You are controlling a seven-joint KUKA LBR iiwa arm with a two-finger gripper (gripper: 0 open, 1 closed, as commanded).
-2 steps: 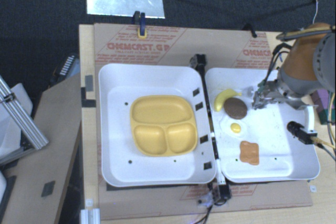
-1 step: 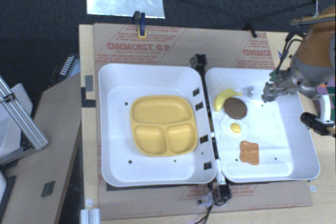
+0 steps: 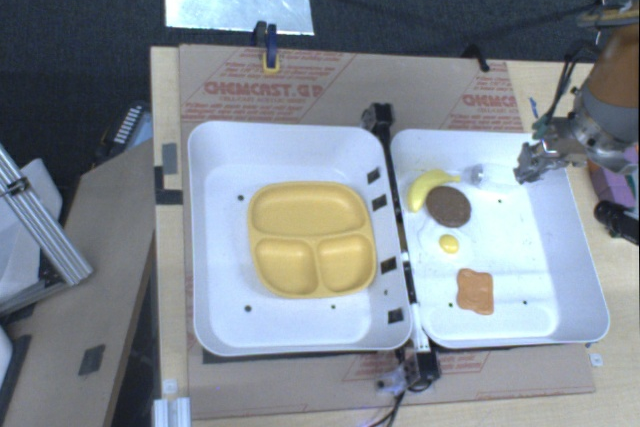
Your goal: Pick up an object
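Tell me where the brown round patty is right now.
The brown patty lies in the right bin, touching the banana, above the small yellow piece.

You were looking at a grey arm (image 3: 612,110) with an orange band (image 3: 618,65) above its wrist, thin dark cables along it, and a small metallic gripper (image 3: 527,167).

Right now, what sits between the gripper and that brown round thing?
In the camera view, a small clear object lies between the gripper and the brown disc; otherwise bare white bin floor.

Two white bins (image 3: 290,140), one yellow tray (image 3: 305,237), four small food pieces (image 3: 449,206).
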